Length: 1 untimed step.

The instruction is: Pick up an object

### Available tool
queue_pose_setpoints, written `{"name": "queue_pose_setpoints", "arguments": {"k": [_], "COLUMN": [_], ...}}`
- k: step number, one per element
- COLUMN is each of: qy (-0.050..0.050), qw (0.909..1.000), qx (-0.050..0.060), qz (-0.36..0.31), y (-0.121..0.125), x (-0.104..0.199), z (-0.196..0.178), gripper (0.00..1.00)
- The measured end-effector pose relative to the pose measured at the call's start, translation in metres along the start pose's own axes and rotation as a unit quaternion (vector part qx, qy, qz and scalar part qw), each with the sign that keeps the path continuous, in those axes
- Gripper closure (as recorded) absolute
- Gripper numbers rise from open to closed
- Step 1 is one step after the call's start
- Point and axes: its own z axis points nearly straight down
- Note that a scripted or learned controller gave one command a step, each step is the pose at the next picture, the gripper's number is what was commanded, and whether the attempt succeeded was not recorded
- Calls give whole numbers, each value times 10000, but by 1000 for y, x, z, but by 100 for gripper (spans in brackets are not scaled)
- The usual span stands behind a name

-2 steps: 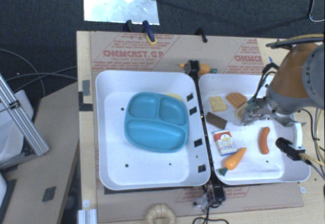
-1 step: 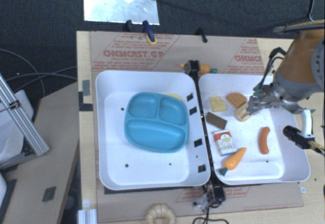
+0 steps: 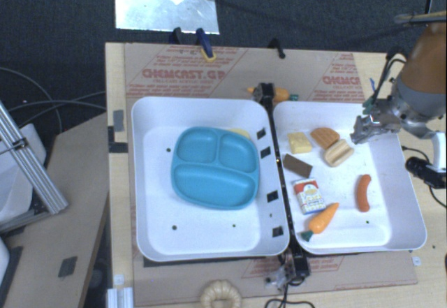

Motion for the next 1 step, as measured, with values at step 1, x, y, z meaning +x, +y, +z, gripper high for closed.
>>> {"name": "queue_pose_setpoints", "arguments": {"k": [1], "qy": [6], "qw": [10000], "qx": [13], "qz": [-3], "y": [1], "x": [0], "z": [-22], "gripper": [100]}}
